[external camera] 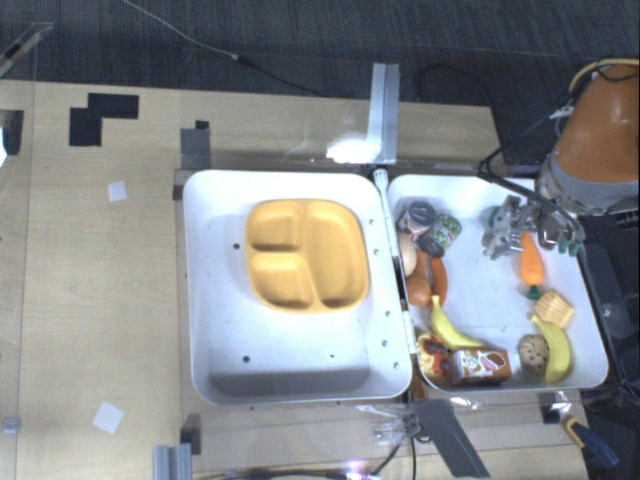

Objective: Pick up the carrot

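Note:
The carrot (531, 265) is a short orange piece with a small green end, lying at the right side of the right bin (478, 290). Its upper end runs under my gripper (532, 230), which hangs directly over it at the bin's upper right, below the arm's orange band (600, 118). From this angle I cannot tell whether the carrot is gripped or just lies beneath the gripper.
The right bin also holds two small cans (430, 226), an orange-red sausage-like piece (437, 276), two bananas (455, 333) (555, 350), a cracker (554, 309), a cookie (534, 351) and a bottle (478, 365). A yellow divided plate (305, 253) sits in the left bin (220, 298).

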You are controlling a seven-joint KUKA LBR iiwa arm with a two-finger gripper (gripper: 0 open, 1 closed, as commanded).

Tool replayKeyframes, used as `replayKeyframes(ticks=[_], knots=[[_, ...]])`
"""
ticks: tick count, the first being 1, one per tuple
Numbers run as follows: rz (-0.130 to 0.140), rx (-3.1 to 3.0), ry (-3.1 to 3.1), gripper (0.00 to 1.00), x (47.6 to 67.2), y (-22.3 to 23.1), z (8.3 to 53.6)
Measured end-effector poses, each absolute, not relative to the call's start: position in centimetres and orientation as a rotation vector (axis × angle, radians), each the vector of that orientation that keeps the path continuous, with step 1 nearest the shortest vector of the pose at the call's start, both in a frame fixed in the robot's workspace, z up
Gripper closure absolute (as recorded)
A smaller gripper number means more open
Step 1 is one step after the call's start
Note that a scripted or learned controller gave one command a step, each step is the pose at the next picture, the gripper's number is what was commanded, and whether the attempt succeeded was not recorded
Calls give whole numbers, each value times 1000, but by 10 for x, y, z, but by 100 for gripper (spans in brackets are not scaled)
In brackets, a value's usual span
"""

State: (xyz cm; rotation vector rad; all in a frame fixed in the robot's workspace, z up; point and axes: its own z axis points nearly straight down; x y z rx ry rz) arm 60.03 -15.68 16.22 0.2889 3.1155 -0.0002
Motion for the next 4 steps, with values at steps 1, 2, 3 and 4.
replayKeyframes(ticks=[1, 2, 3, 4], knots=[[1, 549, 3084, 100, 583, -151, 171], [3, 752, 3043, 100, 504, -114, 172], [-3, 392, 3105, 100, 490, -165, 197], [-3, 386, 3095, 100, 493, -164, 210]])
